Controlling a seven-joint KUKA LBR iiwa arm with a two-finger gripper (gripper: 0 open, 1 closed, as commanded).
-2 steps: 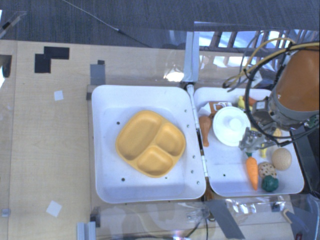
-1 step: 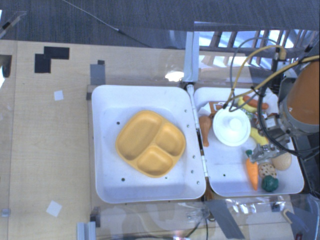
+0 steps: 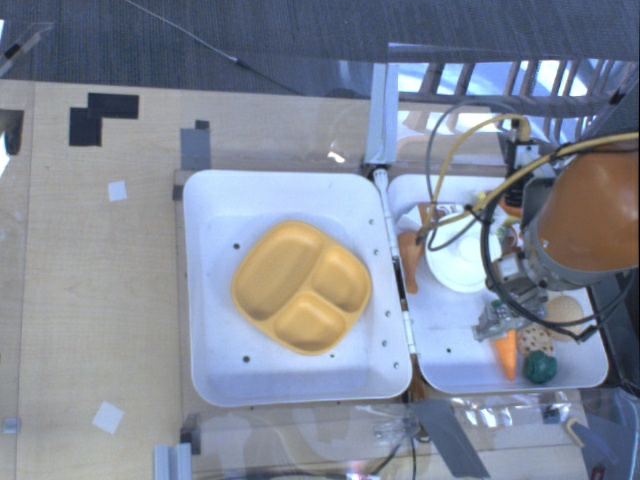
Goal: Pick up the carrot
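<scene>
The carrot (image 3: 507, 355) is a short orange piece lying in the right bin (image 3: 450, 363) near its front right corner. My gripper (image 3: 499, 321) hangs directly over the carrot's upper end, very close to it, with cables around the wrist. Whether it touches the carrot is hidden by the gripper body.
Beside the carrot lie a dark green item (image 3: 541, 368), a speckled cookie (image 3: 535, 339) and a beige round piece (image 3: 565, 308). A white plate (image 3: 456, 265) and a brown-orange item (image 3: 409, 260) sit toward the bin's left. The left bin (image 3: 210, 368) holds a yellow divided plate (image 3: 300, 285).
</scene>
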